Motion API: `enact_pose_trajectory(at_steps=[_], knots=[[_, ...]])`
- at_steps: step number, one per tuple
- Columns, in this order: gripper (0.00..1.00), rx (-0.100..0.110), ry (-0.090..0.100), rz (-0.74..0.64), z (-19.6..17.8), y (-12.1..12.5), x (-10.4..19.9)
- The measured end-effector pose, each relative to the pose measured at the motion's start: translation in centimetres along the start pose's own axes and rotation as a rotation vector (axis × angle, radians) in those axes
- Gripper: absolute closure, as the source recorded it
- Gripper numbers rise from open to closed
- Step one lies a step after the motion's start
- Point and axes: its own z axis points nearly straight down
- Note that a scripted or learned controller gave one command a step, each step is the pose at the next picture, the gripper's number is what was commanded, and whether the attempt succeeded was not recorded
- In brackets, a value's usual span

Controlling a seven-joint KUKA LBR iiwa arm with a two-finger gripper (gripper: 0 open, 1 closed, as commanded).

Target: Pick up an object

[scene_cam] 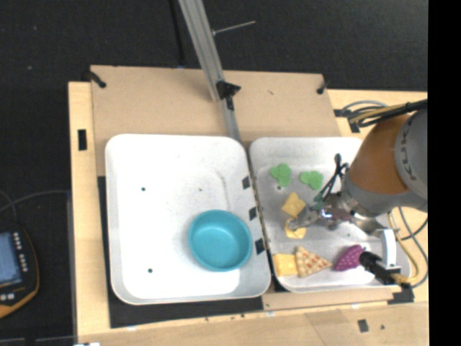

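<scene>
Blue bowl (pixel 217 239) in left bin (pixel 155 171); toy foods in right bin (pixel 288 150).

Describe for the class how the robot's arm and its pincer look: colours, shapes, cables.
The arm is a thick rounded body, grey at the outer shell with a broad orange band above the wrist. A dark cable curls beside the band. The pincer is a small metallic grey piece at the arm's narrow end, above the right bin.

Hand (pixel 308 218) over yellow piece (pixel 294 230) (right bin (pixel 288 152))
</scene>
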Motion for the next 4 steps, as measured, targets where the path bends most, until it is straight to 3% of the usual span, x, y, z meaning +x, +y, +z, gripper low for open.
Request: enact_pose_trajectory(at_steps=[1, 4], knots=[[1.0, -0.005, 0.0, 0.003, -1.2, 0.1, -0.1], [1.0, -0.003, -0.004, -0.005, -14.6, 0.8, -1.9]])
